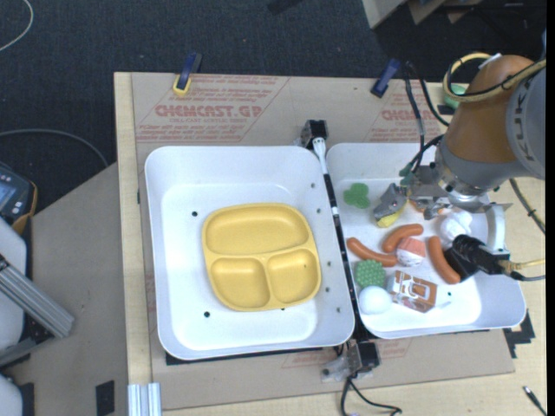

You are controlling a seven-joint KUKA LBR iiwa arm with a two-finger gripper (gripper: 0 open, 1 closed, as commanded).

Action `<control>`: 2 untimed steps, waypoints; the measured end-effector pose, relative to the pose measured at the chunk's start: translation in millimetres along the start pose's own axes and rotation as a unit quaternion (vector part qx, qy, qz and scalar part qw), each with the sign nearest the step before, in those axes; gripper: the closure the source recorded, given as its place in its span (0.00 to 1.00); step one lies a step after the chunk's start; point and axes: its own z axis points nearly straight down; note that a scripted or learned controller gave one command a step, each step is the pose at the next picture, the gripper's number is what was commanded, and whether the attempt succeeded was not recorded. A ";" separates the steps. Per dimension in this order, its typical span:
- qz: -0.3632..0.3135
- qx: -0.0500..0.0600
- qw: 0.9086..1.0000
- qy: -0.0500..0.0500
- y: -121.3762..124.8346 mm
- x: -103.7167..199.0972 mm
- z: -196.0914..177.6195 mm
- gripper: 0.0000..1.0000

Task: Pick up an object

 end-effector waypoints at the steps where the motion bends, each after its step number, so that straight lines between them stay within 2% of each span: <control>1: -0.001 -0.006 1.000 -0.002 2.5 -0.2 49.4 0.00; 2: 0.000 -0.007 1.000 -0.002 2.6 0.0 37.5 1.00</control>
